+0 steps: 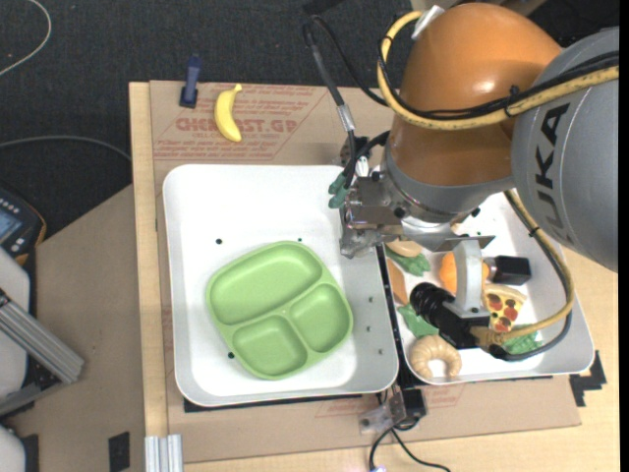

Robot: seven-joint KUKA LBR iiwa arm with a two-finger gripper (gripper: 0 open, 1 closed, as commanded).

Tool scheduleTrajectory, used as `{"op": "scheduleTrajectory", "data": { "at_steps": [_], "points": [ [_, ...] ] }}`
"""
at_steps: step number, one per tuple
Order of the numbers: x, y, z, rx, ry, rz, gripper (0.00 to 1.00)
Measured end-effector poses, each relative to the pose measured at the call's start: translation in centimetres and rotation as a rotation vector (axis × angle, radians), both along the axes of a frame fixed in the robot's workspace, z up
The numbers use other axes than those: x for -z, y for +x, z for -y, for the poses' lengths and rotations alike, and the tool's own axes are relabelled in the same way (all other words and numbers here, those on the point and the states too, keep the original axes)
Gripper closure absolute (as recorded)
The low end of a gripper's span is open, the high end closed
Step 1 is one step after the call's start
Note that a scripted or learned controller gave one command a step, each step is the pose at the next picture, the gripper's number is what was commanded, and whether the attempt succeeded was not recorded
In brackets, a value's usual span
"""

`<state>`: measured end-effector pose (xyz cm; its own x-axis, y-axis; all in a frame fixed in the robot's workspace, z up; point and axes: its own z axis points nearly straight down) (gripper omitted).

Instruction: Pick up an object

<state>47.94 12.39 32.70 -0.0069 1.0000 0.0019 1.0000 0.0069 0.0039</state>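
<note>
Croissant [435, 357]: in the right bin [565, 357] at its near edge, to the right of my gripper [362, 234] and nearer the camera, clear of it.
Pizza slice [504, 308]: same bin, farther right of my gripper, close to an orange carrot-like piece [447, 268].
Gripper: over the seam where the two bins meet, toward their far rims. Whether it is spread or closed I cannot tell, as my own wrist covers it.
Green plate [280, 308]: three compartments, in the left bin [187, 264], left of my gripper and apart from it.
Open room: bare white floor around the plate, widest along the far rim just left of me.
Banana [229, 113]: on the cardboard [285, 116] beyond the far rim, well to my left.
</note>
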Motion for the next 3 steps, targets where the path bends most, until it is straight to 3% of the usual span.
{"op": "scheduleTrajectory", "data": {
  "at_steps": [3],
  "points": [
    [-2.9, 0.1, 0.3, 0.003, -0.003, 0.002, 1.00]
  ]
}}
